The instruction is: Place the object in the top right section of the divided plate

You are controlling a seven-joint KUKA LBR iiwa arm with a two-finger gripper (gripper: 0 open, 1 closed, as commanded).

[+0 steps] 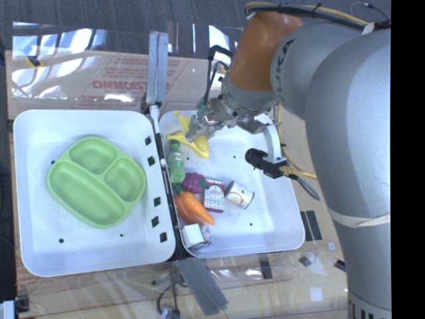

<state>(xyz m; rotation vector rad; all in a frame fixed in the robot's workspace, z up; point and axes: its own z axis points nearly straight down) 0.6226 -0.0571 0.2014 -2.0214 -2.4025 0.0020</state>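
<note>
Camera view has the gripper (pixel 194 133) down at the banana (pixel 188 143) in the right bin (pixel 279 224); can't tell its grip. So it's the pick step, and next comes a lift over to the plate (pixel 96 181).

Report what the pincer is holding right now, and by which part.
Cannot be told. The pincer sits low over the yellow banana at the back of the right bin, but the view does not show the banana between its tips.
</note>
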